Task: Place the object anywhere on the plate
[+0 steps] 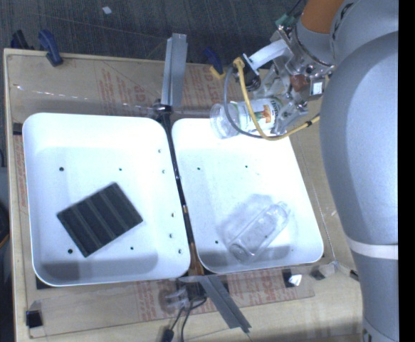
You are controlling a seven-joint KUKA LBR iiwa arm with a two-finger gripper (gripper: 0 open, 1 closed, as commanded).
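A wooden tabletop (22, 77) is seen with two white bins on it. The grey arm (364, 120) is reached in from the right. A dark ribbed plate (99, 218) is laid flat in the left bin (36, 130). A see-through plastic tub (255, 226) is laid on its side in the right bin (214, 162).

A small clear bottle (230, 122) is seen right against the hand (282, 102), over the far rim of the right bin and well apart from the plate. It cannot be told if the hand is spread or pressed together, or if the bottle is truly pinched.

The bottle is probably light, smooth and slippery, and easily squashed. It is best taken across its round middle, with a gentle squeeze.
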